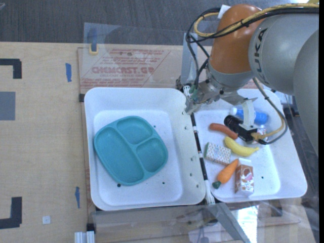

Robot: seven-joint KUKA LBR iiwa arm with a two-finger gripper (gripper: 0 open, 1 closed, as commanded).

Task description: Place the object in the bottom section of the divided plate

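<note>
A teal divided plate (130,148) lies in the left bin (101,105), with nothing in any of its three sections. My gripper (193,103) hangs over the far end of the ridge between the two bins, above the right bin's far left corner. Nothing shows between its tips. In the right bin (288,173) lie an orange-red sausage (223,129), a yellow banana (240,147), a carrot (228,171), a speckled pale packet (218,153), a small red and white carton (244,178) and a blue object (259,118) partly hidden by the wrist.
The grey arm with its orange band (238,32) reaches in from the top right and covers the far part of the right bin. A printed cardboard sheet (124,67) lies behind the left bin. The wooden bench (40,135) stretches to the left.
</note>
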